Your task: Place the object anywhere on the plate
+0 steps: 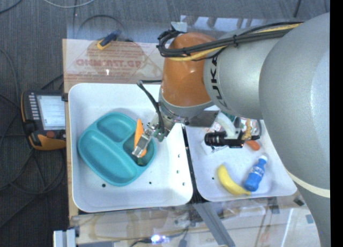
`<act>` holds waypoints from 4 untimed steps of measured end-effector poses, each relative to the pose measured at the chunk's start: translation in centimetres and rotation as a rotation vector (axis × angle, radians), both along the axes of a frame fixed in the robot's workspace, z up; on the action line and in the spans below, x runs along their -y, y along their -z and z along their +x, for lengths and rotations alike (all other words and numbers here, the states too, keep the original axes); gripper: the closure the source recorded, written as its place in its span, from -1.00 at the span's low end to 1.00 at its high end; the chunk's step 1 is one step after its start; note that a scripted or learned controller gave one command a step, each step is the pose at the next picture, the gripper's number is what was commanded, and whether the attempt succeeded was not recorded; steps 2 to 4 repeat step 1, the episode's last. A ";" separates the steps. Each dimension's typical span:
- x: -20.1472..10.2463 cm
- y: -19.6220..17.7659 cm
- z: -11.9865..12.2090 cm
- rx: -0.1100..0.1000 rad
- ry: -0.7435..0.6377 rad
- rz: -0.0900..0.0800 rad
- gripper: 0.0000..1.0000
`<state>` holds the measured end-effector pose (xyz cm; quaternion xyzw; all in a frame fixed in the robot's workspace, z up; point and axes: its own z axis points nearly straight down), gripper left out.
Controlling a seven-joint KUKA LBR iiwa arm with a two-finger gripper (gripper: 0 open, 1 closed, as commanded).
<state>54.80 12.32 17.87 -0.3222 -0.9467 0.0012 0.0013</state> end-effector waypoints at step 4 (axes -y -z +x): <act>4.8 -0.4 2.3 0.002 0.414 -0.004 -1.00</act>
